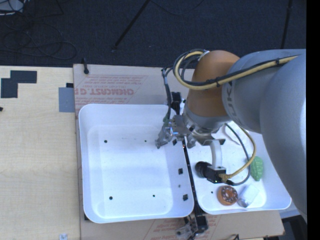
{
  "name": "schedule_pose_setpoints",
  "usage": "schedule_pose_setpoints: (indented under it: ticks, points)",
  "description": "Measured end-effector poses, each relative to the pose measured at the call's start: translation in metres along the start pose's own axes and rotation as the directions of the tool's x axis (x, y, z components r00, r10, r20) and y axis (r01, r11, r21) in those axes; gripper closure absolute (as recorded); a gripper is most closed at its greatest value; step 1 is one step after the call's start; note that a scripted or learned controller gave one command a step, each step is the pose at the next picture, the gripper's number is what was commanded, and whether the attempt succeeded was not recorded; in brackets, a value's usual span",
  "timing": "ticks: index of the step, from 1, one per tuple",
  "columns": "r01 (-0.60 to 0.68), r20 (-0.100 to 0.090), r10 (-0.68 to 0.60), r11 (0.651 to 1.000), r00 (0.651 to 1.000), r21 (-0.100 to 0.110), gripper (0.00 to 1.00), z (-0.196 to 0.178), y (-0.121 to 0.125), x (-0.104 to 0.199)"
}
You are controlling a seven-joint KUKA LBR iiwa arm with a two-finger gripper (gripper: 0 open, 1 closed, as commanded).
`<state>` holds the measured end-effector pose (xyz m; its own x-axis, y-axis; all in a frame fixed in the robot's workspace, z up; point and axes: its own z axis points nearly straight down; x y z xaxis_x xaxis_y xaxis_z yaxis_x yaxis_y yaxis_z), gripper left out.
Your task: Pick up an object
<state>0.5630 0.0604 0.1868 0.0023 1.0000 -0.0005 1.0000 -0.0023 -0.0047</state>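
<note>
The arm is reaching in from the right, and its end effector [167,134] is hanging over the right edge of the left bin [100,194]; how it is set cannot be told. In the right bin [277,199] a green object [257,169], a round orange-brown object [227,196] and a small pale item [244,201] are lying near the front corner.

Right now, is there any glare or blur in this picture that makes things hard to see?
Camera view: the left bin is washed out, nearly featureless white; the gripper looks soft and murky; the floor behind the bench is dark; the small things by the donut are blurry.
</note>
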Motion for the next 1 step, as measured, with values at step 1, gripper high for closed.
schedule_pose_setpoints:
  ticks: [1]
  points:
    - [0.0,0.0,0.0,1.0,1.0,0.0,0.0,0.0,0.0,0.0]
